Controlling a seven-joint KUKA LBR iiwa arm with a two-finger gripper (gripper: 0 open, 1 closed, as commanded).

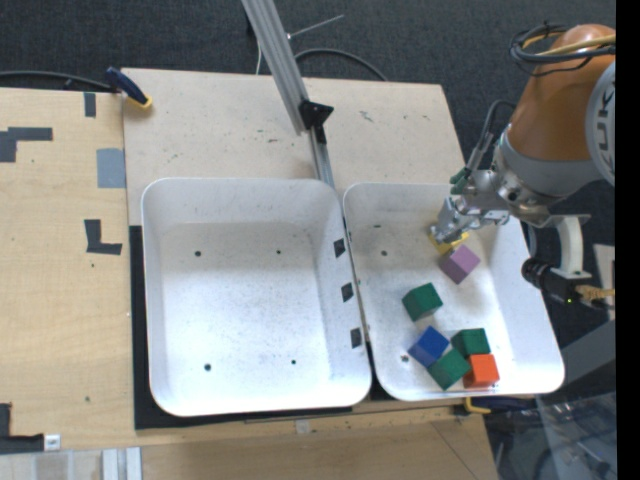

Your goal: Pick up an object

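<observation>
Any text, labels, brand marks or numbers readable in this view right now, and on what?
"UK": partial dark letters on the grey arm, cut off at the picture's right edge; the rest is out of frame.
Nothing readable on the white bins, the coloured blocks or the bench; the grey tape patches there carry no lettering.

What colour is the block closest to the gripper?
Light purple block, seen in the camera view, in the right bin just below the gripper.

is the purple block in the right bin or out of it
In. The purple block lies on the floor of the right bin, just below the gripper.
</observation>
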